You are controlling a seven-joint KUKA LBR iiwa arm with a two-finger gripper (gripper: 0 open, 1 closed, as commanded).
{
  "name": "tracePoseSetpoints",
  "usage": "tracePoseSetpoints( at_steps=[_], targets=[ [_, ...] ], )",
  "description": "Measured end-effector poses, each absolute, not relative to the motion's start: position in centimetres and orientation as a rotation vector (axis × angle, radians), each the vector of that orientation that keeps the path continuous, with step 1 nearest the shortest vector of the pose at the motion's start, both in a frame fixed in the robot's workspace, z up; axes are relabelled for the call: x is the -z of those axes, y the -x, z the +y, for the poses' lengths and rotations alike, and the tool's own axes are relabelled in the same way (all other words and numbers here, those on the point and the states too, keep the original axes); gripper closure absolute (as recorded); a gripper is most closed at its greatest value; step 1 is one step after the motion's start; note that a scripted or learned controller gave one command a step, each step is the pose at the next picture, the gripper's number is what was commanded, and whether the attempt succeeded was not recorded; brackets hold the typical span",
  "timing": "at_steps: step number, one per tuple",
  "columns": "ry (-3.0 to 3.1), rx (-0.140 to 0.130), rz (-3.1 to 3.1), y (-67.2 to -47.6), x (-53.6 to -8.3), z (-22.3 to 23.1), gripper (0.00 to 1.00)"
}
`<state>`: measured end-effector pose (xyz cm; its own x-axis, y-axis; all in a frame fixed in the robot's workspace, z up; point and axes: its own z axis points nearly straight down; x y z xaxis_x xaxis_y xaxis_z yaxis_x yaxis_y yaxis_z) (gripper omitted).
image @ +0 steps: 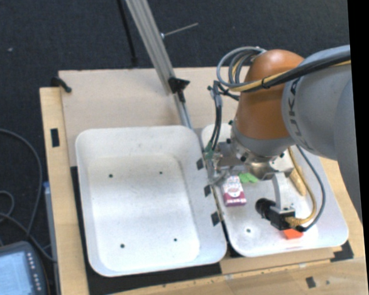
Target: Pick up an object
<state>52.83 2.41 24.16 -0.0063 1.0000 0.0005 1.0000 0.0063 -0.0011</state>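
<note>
- Gripper (227,172) sits low over the right bin (329,228), near its left wall; whether it is parted or closed cannot be told.
- Purple-and-white box (233,194) lies in that bin, just beside the gripper.
- Green piece (250,178) lies near the box.

1. Legible text, numbers, brands or signs: none can be read anywhere in the scene.
2. Small white-and-purple box (233,192), lying in the right bin (322,228) near its left wall: the upper face carries printed markings in red and purple. The print is too small and too blurred to read.
3. Handheld control panel (14,275), off the near left corner of the table (60,184): the screen is lit. Its content is blurred and unreadable.
</note>
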Motion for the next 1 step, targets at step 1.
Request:
tracePoseSetpoints(
  at_steps=[1],
  targets=[
    [2.213, 0.002, -2.23, -53.82, -23.43, 8.31, 1.0]
  ],
)
